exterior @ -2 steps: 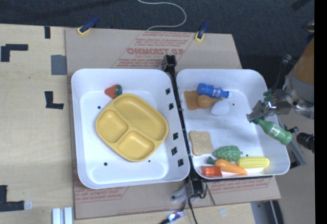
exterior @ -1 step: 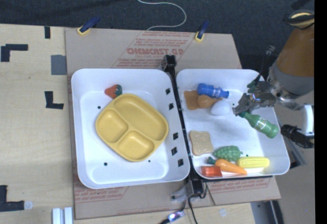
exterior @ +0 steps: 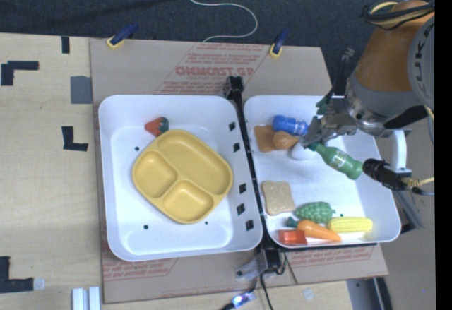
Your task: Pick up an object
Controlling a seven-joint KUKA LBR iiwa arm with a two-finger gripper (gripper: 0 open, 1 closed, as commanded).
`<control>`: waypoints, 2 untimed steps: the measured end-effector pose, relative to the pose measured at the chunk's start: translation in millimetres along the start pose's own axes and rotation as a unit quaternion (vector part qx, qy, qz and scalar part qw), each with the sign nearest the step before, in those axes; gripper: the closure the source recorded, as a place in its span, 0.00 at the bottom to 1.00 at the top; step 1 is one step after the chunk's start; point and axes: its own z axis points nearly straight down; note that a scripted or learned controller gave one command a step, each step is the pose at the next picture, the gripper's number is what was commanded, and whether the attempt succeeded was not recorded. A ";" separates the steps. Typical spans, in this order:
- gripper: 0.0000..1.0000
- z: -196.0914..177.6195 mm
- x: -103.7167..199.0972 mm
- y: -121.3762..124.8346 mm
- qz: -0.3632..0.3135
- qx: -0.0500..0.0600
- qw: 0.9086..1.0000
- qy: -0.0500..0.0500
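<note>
My gripper (exterior: 313, 135) hangs over the upper middle of the right bin (exterior: 385, 192), reaching in from the right. A green bottle (exterior: 340, 160) lies tilted just below and right of it, its near end touching or very close to the gripper. A blue cup (exterior: 286, 123) lies directly to the gripper's left. Beside the cup are a brown rounded piece (exterior: 284, 140), a flat brown piece (exterior: 263, 138) and a small white object (exterior: 301, 153).
At the right bin's front lie a bread slice (exterior: 278, 196), broccoli (exterior: 315, 212), corn (exterior: 351, 224), a carrot (exterior: 318, 231) and a red piece (exterior: 289, 236). The left bin (exterior: 116, 181) holds a yellow divided tray (exterior: 182, 175) and a small red-and-green item (exterior: 157, 126).
</note>
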 end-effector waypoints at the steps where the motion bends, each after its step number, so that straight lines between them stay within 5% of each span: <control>1: 1.00 -1.9 48.7 15.7 0.000 0.000 1.000 0.000; 2: 1.00 15.7 93.4 42.6 0.001 0.001 1.000 -0.001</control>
